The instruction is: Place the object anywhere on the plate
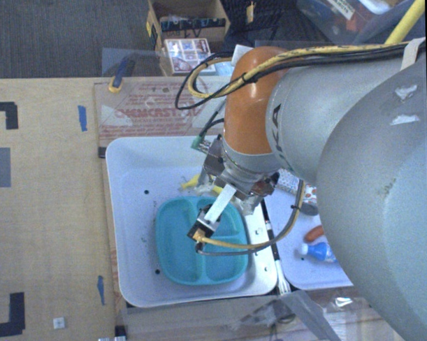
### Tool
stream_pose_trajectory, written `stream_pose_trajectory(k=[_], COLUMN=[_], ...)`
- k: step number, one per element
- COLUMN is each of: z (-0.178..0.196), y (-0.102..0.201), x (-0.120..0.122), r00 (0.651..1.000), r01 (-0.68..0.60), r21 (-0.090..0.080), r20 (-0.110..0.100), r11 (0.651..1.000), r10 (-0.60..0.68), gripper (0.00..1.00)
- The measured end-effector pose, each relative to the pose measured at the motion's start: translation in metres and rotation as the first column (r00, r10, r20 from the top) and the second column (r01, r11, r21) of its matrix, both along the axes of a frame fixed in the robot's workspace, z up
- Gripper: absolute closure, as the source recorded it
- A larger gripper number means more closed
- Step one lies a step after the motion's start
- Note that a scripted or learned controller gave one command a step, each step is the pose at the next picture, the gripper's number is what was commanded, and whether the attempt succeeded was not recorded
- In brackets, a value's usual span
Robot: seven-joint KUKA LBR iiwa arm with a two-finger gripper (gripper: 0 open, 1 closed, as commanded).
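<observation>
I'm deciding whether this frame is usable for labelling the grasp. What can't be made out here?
Camera view:
- Gripper: whether it holds anything; the wrist above covers it.
- Teal plate: its upper right part, under the gripper.
- Right bin: most of it, under the arm.
- Orange thing and blue-and-white thing there: cut off by the arm, too little shows to name them.
- Yellowish scrap beside the gripper: too small to identify.

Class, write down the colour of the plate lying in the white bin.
The plate is turquoise, clearest in the camera view.
</observation>
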State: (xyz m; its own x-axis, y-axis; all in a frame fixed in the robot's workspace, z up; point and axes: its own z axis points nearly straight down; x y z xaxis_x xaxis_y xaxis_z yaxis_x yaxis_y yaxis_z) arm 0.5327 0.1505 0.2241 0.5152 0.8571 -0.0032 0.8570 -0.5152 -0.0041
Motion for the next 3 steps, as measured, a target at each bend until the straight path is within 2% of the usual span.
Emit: stream_pose_trajectory(k=[1, 2, 3], z=[0.0095, 0.0093, 0.0188], y=[0.0001, 0.0006, 0.0000], x=[0.0004, 0.0002, 0.0009], r00=[1.000, 1.000, 1.000], r01=[-0.001, -0.001, 0.000], r21=[-0.001, -0.001, -0.001], r20=[-0.001, -0.002, -0.002], r11=[1.000, 1.000, 1.000], r10=[0.001, 0.001, 0.000], gripper=[1.00, 0.00, 1.00])
